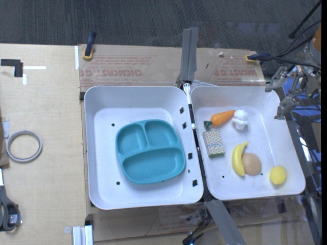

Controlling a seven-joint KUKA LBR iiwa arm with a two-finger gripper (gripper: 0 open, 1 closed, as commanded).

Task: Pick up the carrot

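Lying near the top left corner of the right bin [294, 152], the carrot [223, 118] points its green stem toward the divider, with a white lump [240, 119] touching its orange end. Below it sit a small green packet [213, 143], a banana [238, 159] against a brown egg-shaped object [251, 164], and a lemon [278, 175] near the bottom right corner. The left bin [97, 152] holds a blue divided plate [150, 151]. The gripper [291, 93] hangs at the right bin's upper right edge, well apart from the carrot; whether it is released or clenched cannot be told.
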